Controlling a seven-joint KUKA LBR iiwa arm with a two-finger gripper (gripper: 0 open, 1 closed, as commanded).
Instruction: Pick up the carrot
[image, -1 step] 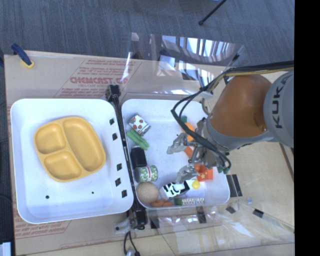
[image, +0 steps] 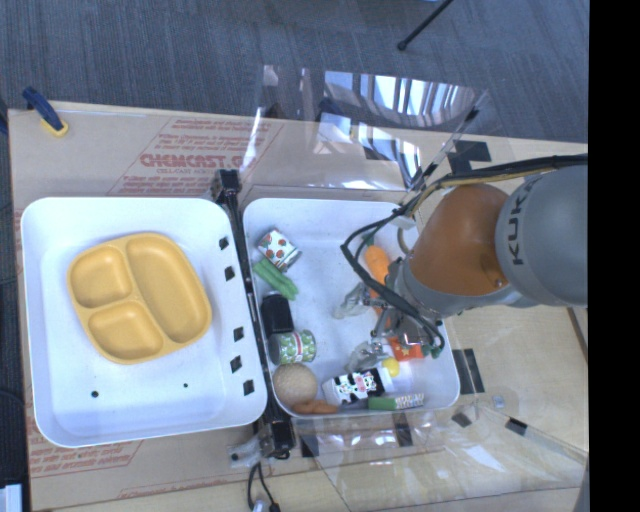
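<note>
Counter (image: 150, 165): brown board, on which two white bins are set side by side, touching along a black seam.
Left bin (image: 50, 300): a yellow plate (image: 140, 295) with three compartments is held in it, lying in the far half.
Right bin (image: 330, 225): most of the small things are gathered here, along the left wall and the near wall.
Arm (image: 545, 240): reached in from the right over the right bin, its orange band (image: 460, 250) seen above the bin's right half.
Jaws: lowered over the middle-right of the right bin, tangled with black cables; whether they are wide or narrow cannot be told, and nothing is seen held between them.
Carrot (image: 375, 262): an orange tapered piece, taken to be the carrot, is seen on the bin floor just left of the orange band, partly covered by the wrist and a cable.
Cube (image: 277, 248): white with red dots, lying far along the left wall.
Green pod (image: 275, 277): laid just near of the cube.
Black block (image: 275, 313): placed near of the pod, by the left wall.
Green can (image: 296, 346): on its side, touching the black block.
Tan ball (image: 294, 383): set in the near-left corner.
Bottle (image: 357, 385): black and white, lying along the near wall, right of the ball.
Slim orange piece (image: 318, 407): laid against the near wall, beside the ball.
</note>
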